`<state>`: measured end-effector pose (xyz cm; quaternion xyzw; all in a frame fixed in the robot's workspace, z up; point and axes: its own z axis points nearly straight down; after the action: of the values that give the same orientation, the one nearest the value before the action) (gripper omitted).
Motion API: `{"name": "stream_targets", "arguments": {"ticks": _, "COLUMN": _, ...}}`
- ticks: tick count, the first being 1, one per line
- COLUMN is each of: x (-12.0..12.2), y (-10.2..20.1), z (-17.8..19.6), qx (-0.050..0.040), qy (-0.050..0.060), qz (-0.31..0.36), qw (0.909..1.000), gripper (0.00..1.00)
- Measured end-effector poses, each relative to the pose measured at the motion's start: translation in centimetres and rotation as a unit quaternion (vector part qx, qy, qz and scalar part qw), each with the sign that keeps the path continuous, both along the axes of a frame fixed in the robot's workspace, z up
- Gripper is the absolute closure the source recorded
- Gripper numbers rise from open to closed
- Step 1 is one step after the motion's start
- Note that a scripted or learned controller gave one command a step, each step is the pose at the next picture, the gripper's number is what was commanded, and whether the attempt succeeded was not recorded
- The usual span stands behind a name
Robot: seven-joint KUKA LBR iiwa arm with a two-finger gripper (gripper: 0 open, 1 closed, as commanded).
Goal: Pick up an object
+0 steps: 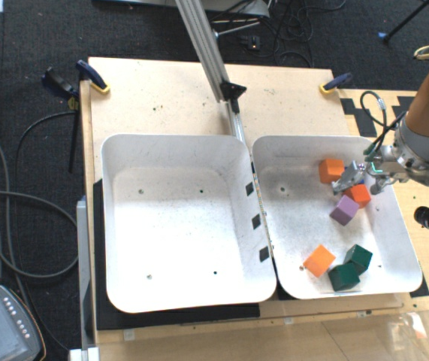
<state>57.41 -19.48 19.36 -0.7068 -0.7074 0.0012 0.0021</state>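
My gripper (351, 179) reaches into the right bin (289, 156) from the right, hanging over its upper right part. An orange cube (330, 169) lies just to its upper left. A small red-orange block (361, 195) sits right under the gripper's tip, and a purple cube (343, 210) lies next to that block on its lower left. Whether the gripper touches either block is unclear. Near the bin's front edge rest an orange block (319, 261) and two dark green blocks (360, 256) (344, 277).
The left bin (124, 164) stands beside the right one, joined along a middle wall with black marks. A slanted metal pole (203, 40) rises behind the bins. Clamps hold the board's back corners. Cables lie on the floor to the left.
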Motion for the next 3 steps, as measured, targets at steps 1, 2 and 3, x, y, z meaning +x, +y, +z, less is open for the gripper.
{"name": "stream_targets", "arguments": {"ticks": 1, "x": 0.1, "y": 0.0, "z": 0.2, "qx": -0.0005, "qy": -0.002, "qz": 0.001, "qw": 1.0000, "gripper": 0.00}}
{"name": "stream_targets", "arguments": {"ticks": 2, "x": -0.4, "y": 0.5, "z": -4.2, "qx": -0.0002, "qy": 0.000, "qz": 0.000, "qw": 1.0000, "gripper": 0.00}}
{"name": "stream_targets", "arguments": {"ticks": 3, "x": 0.1, "y": 0.2, "z": -7.1, "qx": -0.0044, "qy": -0.011, "qz": -0.001, "qw": 0.9999, "gripper": 0.00}}
